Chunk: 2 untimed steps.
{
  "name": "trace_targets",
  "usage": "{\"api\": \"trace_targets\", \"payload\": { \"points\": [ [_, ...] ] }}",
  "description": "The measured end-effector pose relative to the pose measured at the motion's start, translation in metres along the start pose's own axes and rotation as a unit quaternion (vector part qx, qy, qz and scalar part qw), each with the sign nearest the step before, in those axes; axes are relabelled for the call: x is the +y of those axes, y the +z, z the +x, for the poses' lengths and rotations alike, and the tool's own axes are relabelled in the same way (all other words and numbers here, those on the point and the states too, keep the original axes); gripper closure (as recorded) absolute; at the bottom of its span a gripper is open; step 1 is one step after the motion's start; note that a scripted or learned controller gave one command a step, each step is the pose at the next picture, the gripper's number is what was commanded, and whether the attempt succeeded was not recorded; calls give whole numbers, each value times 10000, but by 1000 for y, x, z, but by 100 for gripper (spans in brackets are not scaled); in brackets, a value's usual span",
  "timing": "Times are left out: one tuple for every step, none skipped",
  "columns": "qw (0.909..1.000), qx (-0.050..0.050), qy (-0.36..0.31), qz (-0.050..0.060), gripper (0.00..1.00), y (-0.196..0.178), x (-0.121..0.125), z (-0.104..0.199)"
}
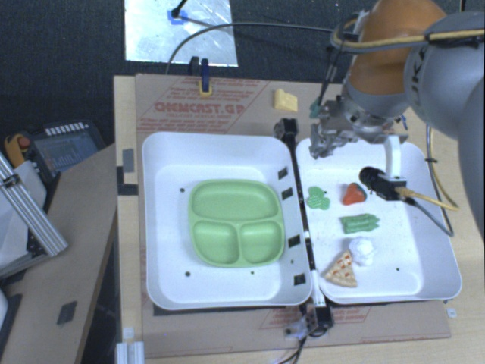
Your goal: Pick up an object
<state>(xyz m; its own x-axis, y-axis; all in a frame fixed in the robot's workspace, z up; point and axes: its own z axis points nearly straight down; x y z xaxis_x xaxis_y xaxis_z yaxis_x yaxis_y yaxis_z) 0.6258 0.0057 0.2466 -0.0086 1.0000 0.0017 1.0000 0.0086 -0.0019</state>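
Gripper above the right bin

We see the gripper [324, 144] over the right bin [436, 268]; we cannot tell its state. Pizza slice [342, 270] lies below.

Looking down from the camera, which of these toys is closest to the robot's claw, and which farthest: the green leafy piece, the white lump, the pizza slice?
From the claw, at the far end of the right bin:
1. Green leafy piece, just below the claw, by the divider.
2. White lump, further toward the near edge.
3. Pizza slice, nearest the bin's front, farthest from the claw.
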Motion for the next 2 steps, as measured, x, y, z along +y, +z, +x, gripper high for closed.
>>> {"api": "trace_targets", "payload": {
  "points": [
    [10000, -2, 2, 5, 100, 17, -26, 43],
    [10000, 1, 0, 0, 100, 11, -53, 83]
  ]
}}
